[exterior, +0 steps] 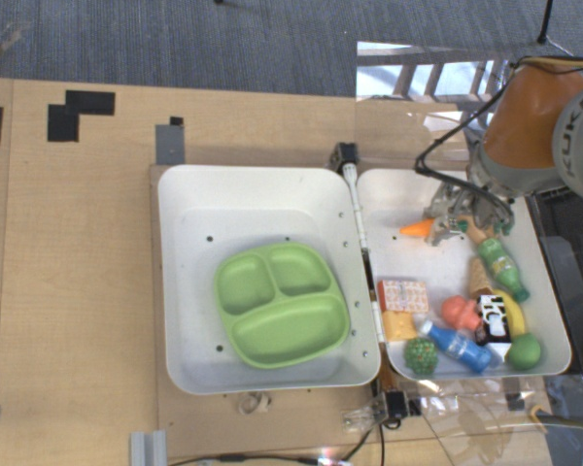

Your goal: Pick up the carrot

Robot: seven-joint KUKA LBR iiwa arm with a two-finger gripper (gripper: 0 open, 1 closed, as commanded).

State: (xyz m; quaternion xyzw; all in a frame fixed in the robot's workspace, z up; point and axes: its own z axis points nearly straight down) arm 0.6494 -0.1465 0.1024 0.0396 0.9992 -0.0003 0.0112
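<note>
Carrot at claw, grasp unclear

Carrot (418, 228) lies in right bin (389, 190), upper part, just left of claw (454, 223). Claw touches its thick end; finger state can't tell. Green bottle (499, 266) near carrot's lower right.

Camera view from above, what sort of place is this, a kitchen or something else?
Probably a robotics lab, not a kitchen. A grey and orange arm reaches over two white bins on a wooden bench; the right bin holds toy food such as a carrot, and cables trail at the bench edge.
</note>
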